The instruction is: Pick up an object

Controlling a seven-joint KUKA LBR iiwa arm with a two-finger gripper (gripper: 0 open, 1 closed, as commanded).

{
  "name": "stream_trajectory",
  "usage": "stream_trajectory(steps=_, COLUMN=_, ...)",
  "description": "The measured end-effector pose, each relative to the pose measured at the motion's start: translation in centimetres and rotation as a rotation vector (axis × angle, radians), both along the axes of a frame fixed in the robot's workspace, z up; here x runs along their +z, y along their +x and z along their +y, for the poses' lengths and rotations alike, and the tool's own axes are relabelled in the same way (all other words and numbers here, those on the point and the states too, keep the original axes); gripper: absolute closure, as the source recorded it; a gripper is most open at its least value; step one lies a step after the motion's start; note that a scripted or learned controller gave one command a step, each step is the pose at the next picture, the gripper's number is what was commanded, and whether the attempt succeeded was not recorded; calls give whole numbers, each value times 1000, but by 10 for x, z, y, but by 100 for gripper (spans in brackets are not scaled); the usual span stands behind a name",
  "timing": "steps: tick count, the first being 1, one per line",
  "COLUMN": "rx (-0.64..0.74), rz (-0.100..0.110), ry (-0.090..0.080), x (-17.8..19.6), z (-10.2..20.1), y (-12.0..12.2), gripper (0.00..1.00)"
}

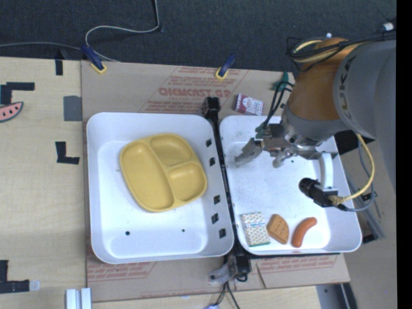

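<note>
Right bin (257, 192), near edge: small printed packet (255, 228), biscuit-like toast piece (278, 228), toy sausage (304, 232), side by side. Gripper (261, 154): fingers spread, holding nothing, over the bin's far left. Left bin (103, 192): yellow divided plate (163, 171). Advice: travel nearward, centre over one item, then descend.

Grey arm (370, 89) (orange-banded wrist)

This was a robotics lab. A printed cardboard sheet (193, 92) was clamped along the bench's (38, 192) far edge, black tape marks (63, 152) dotted its left side, loose cables (122, 28) trailed behind, and two white bins (103, 237) sat side by side.
</note>
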State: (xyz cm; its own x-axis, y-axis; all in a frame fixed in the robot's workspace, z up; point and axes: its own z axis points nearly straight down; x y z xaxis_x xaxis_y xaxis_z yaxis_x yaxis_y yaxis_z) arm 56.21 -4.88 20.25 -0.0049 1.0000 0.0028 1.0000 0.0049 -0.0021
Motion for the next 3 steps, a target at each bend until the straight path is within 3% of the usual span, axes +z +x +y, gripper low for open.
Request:
stream_trajectory(steps=1, rx=-6, rz=3, ry=-3, x=-101, z=-45, y=-55, gripper=0)
stream_trajectory(steps=2, rx=-4, rz=-3, ry=-2, x=-117, z=-46, y=-11, gripper=0)
stream_trajectory(steps=3, rx=-4, rz=-6, ry=-5, x=-107, z=-47, y=-10, gripper=100)
